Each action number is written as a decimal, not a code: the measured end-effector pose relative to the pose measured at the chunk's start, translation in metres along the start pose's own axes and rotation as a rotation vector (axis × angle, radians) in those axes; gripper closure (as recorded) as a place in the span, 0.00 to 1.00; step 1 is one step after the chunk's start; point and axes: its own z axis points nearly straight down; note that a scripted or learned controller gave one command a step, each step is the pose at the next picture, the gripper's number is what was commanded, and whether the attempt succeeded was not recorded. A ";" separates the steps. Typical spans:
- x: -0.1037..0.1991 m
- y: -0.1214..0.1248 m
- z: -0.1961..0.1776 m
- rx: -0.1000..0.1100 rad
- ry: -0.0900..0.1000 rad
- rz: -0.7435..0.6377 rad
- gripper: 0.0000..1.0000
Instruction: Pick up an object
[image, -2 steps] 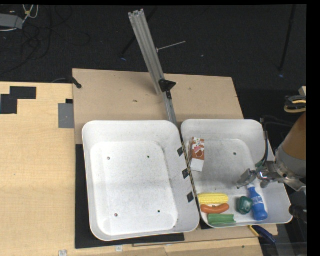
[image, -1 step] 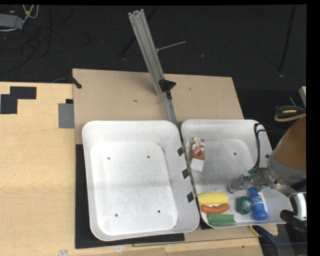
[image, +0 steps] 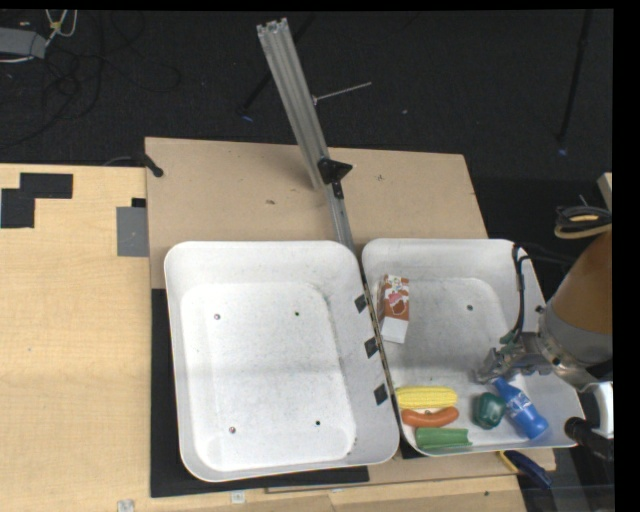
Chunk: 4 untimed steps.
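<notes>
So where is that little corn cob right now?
The corn cob lies in the right bin, at its near left corner, just above the red pepper and green pod.

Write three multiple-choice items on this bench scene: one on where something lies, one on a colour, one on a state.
1. Where does the corn cob lie?
A. left bin
B. right bin, near the front wall
C. on the bench

2. What colour is the bottle?
A. blue
B. yellow
C. white

3. How does the bottle lie?
A. upright
B. on its side
C. hanging over the rim

Answers: B, it lies low in the right bin, above a red piece; A, its body is blue; B, its length runs along the floor beside the gripper.
</notes>
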 end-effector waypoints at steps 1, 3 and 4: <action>0.000 0.004 -0.062 -0.006 -0.003 -0.007 1.00; 0.008 0.003 -0.142 -0.004 -0.003 -0.008 1.00; 0.062 0.019 -0.134 0.001 0.001 -0.011 1.00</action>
